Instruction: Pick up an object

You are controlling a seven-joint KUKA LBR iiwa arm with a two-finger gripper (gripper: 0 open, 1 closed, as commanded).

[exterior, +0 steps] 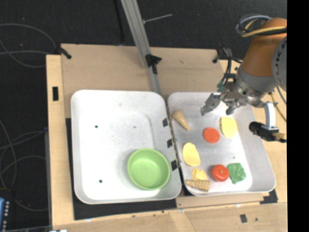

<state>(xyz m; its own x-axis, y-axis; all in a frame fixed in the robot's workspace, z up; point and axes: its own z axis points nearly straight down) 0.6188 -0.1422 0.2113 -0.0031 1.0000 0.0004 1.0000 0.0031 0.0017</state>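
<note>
Orange-banded arm's jaws [220, 105] are being held spread above the right bin [258, 178]; the red ball [211, 135] should be straddled squarely.

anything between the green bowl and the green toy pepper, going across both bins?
Yes, in the camera view: from the green bowl, the bins' adjoining rims, a yellow piece and the red tomato, which touches the green pepper.

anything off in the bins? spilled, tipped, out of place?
Nothing stands out. The green bowl sits upright in the left bin. The toy foods lie loose inside the right bin, none over the rim. The gripper hangs open above that bin's far end, holding nothing.
</note>
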